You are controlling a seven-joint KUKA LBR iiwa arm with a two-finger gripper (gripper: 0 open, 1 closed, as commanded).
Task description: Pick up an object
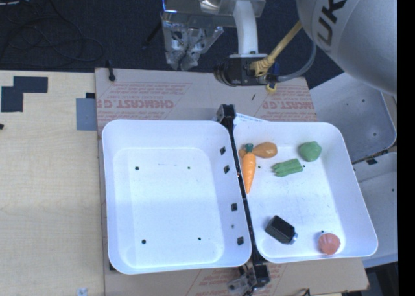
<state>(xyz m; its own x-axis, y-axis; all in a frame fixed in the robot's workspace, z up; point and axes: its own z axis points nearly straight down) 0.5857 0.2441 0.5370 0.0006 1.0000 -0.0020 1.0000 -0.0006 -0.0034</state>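
Hand (185,45) high beyond bins, grip state unclear, apparently nothing held; carrot (248,169) hugs right bin (353,178) left wall.

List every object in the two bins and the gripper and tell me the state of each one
Orange toy carrot: lying flat, right bin, against the divider.
Orange oval piece: lying beside the carrot's top.
Green oblong vegetable: lying flat.
Round green piece: resting near the far wall.
Black block: lying tilted.
Pink-orange ball: resting in the near corner.
Gripper: raised behind the bins.
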